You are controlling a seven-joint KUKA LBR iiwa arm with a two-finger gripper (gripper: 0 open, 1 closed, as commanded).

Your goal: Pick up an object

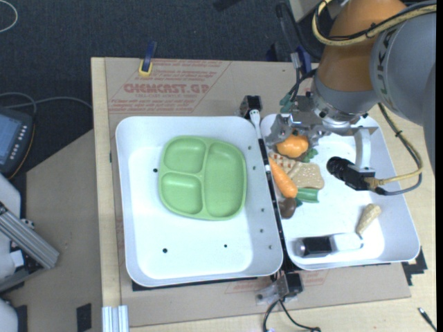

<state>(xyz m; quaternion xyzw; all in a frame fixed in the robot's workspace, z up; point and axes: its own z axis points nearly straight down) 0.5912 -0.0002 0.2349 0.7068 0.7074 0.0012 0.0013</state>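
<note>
Your gripper [296,135] hangs low over the right bin [398,216], right above an orange fruit [293,146]. A green divided plate [203,178] sits in the left bin [138,220].

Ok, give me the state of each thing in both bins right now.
Green divided plastic plate: flat in the left bin.
Orange round toy fruit: right under the gripper.
Orange toy carrot: lying near the divider.
Tan cracker-like piece: flat, beside the carrot.
Black-and-white rectangular block: lying flat.
</note>
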